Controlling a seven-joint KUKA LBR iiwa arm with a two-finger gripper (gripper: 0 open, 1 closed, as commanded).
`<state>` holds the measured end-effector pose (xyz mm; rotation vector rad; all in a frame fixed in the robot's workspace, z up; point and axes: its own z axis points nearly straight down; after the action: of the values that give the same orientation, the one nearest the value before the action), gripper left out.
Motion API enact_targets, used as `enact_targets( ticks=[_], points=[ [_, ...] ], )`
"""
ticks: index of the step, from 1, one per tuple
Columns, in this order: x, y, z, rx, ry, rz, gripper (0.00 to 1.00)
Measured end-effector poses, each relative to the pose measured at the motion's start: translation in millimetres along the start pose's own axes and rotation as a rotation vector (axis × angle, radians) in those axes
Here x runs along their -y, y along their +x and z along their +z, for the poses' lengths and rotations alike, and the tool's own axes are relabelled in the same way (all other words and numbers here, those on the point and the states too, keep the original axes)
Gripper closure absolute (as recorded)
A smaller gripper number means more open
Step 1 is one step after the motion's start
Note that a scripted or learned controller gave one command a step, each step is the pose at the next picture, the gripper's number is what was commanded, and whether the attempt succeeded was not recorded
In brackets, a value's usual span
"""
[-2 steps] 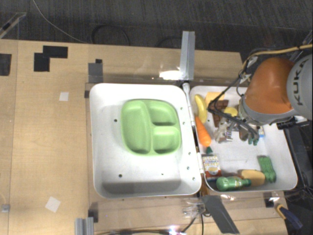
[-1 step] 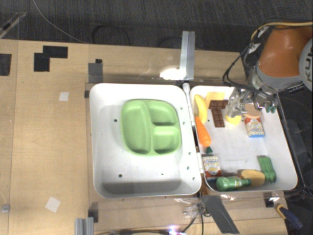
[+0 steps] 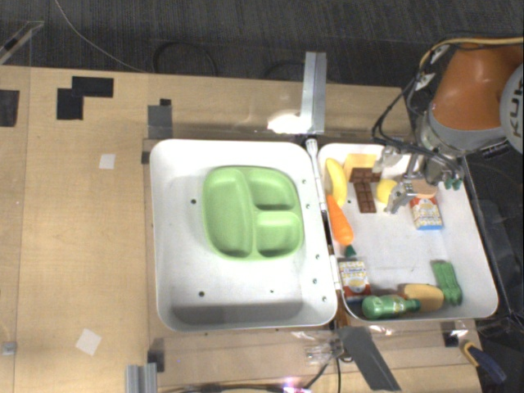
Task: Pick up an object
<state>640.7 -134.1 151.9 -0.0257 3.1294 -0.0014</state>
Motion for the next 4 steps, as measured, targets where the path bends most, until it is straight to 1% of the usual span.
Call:
enact_targets(
  ticks=[1, 2, 3, 4],
  points=[
    [-18, -29, 61, -0.016, -0.001, -0.020, 0.00],
    [-36, 19, 57, 0.012, 0.001, 0.097, 0.00],
    [-52, 41, 55, 0.016, 0.002, 0.124, 0.00],
    [-49, 43, 56, 0.013, 0.001, 0.233, 0.00]
  ],
)
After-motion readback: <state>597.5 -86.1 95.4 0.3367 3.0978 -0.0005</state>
